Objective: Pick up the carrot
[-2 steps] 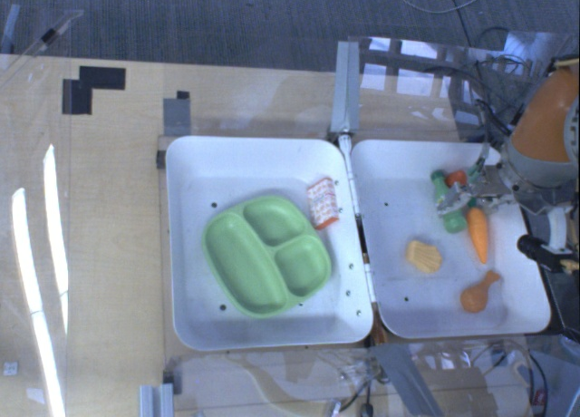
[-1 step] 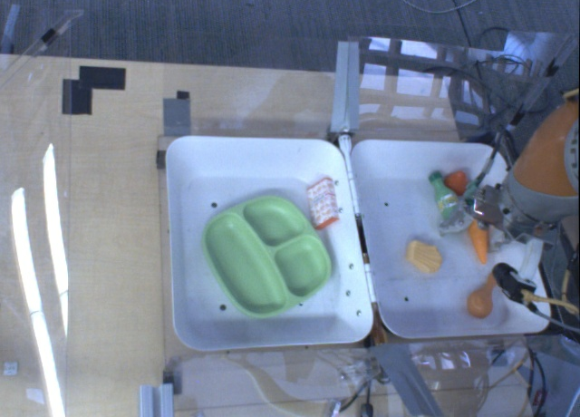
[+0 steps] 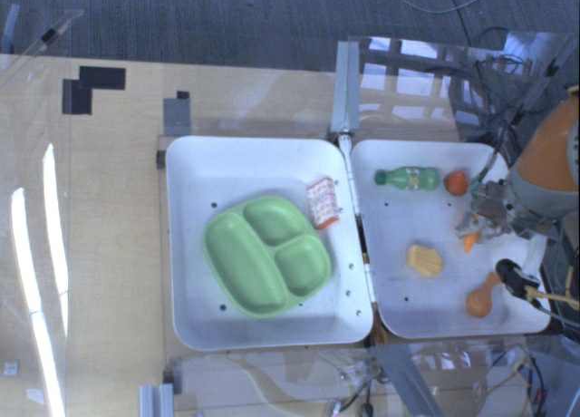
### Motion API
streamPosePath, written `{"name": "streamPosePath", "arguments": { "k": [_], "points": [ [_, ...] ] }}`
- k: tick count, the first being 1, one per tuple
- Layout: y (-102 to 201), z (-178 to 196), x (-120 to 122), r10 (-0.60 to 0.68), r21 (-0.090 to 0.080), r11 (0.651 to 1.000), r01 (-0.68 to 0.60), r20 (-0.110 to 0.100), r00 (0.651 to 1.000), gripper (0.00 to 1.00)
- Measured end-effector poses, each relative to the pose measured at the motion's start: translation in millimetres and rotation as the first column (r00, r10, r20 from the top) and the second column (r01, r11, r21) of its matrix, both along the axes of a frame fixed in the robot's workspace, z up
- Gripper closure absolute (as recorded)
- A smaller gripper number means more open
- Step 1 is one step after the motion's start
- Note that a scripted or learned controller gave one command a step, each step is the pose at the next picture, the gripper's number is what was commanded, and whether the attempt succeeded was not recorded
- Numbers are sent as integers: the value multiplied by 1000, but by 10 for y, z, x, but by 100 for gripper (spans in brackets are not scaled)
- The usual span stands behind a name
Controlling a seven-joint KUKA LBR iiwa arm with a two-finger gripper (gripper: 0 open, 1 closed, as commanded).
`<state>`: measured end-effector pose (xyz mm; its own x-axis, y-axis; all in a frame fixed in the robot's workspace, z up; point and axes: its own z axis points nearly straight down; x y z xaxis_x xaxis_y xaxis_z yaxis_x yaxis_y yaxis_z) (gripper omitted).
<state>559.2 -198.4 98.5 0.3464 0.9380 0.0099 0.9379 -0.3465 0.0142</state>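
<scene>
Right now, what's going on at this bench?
The arm's gripper is low in the right bin, right over a small orange carrot near the bin's right side. Whether it has a grip is not clear. Around it lie a green bottle, a tomato, a yellow block and an orange drumstick-shaped toy. The left bin holds a green divided plate and a small packet.

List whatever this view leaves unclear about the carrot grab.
- Carrot: just an orange tip shows below the end effector, which covers the rest.
- Grip: the fingers are too small and cluttered to read as open or shut.
- Arm: cut off by the right edge.
</scene>
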Motion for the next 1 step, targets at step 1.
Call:
{"name": "streamPosePath", "arguments": {
  "k": [1],
  "points": [
    [395, 1033, -211, 168, -6, 986, -168, -13, 986, 100]
  ]
}}
